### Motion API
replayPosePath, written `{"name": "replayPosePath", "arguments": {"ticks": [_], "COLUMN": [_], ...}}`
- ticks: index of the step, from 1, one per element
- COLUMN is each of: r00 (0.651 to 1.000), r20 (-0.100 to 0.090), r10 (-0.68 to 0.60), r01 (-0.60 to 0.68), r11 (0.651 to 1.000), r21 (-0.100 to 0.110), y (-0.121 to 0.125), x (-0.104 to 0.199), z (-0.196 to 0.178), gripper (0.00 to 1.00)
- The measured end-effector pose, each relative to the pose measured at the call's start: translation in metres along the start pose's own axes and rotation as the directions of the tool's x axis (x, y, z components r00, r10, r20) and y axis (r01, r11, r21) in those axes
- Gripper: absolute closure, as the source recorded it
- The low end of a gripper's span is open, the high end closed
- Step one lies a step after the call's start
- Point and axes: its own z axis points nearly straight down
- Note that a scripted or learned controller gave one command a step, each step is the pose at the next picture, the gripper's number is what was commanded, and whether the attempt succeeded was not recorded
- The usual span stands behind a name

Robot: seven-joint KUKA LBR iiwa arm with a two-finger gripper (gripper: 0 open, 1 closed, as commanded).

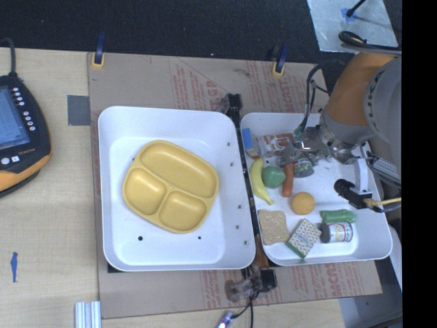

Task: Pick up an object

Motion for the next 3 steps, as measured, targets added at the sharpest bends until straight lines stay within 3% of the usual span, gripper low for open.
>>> {"name": "replayPosePath", "arguments": {"ticks": [1,2,3], "r00": [1.000,1.000,1.000], "r20": [-0.002,-0.002,-0.001], "r10": [0.005,0.003,0.002], "r01": [-0.005,-0.003,-0.002], "r11": [1.000,1.000,1.000], "r21": [0.003,-0.004,0.000], "y": [0.012,0.038,0.029], "x": [-0.020,0.049,0.110], "z": [0.000,-0.102,-0.100], "gripper": [1.00,1.00,1.00]}}
